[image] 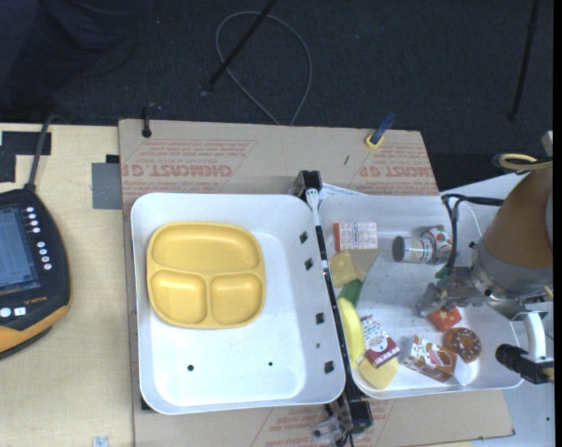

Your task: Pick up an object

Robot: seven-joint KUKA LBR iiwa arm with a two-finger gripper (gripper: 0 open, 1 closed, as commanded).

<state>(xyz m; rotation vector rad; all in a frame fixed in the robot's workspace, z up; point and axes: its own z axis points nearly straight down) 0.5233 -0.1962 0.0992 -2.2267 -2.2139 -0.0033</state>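
Gripper [442,298] is down in the right bin [392,222], near its right side; can't tell its state. A small red object [445,318] lies just below it, touching or nearly so. Brown round item [466,344] and a wrapped snack [431,359] sit close by, toward the bin's front. A can [422,247] lies on its side behind the gripper. Banana [351,327] runs along the bin's left wall. Left bin [290,380] holds a yellow divided plate [206,274].

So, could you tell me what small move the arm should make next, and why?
Probably a short straight descent: the gripper hangs in the right bin just above a small red packet, with the can lying apart behind it, so the packet looks the nearest pick.
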